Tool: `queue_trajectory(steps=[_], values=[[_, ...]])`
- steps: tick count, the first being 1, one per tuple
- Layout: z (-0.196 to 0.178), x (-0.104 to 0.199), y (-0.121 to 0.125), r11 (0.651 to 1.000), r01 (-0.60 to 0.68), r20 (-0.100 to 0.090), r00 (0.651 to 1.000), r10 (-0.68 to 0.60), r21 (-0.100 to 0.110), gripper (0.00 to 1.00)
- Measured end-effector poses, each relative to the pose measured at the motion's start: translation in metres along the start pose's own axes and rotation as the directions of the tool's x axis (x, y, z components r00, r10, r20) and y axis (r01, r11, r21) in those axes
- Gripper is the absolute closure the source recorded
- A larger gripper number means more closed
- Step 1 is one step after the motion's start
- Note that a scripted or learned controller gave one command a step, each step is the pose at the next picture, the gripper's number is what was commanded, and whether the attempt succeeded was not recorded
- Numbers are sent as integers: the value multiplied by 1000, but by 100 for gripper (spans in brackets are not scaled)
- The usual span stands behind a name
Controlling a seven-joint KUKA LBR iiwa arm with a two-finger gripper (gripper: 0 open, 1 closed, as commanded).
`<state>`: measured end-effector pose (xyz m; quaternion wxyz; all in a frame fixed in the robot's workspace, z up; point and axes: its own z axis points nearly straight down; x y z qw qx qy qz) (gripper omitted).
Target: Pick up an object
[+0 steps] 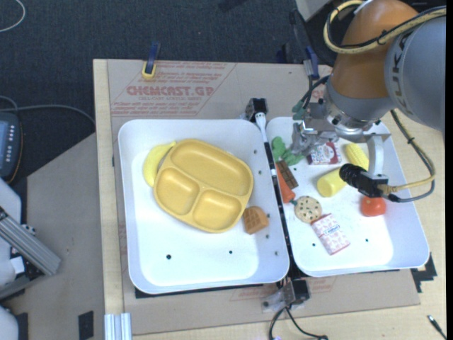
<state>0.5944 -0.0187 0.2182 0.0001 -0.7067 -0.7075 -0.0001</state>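
My gripper hangs low over the far left part of the right bin, under the grey wrist and orange band. Just left of it lies a green toy, and a red-and-white packet is right beside it. Further toward the front are a brown piece and an orange carrot, a chip cookie, a yellow cylinder, a yellow corn-like piece, a red tomato and a pink-and-white packet. I see nothing lifted off the bin floor.
The left bin holds a yellow divided plate resting over a yellow disc, with a brown bread-like piece at its right. A black part with a cable juts from the arm above the right bin.
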Motion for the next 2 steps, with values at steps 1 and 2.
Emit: queue_trajectory(steps=[1, 2], values=[[1, -5, -1, 1000, -2, 0, 1000, 2, 2, 100], [2, 0, 4, 1000, 0, 0, 1000, 0, -1, 100]])
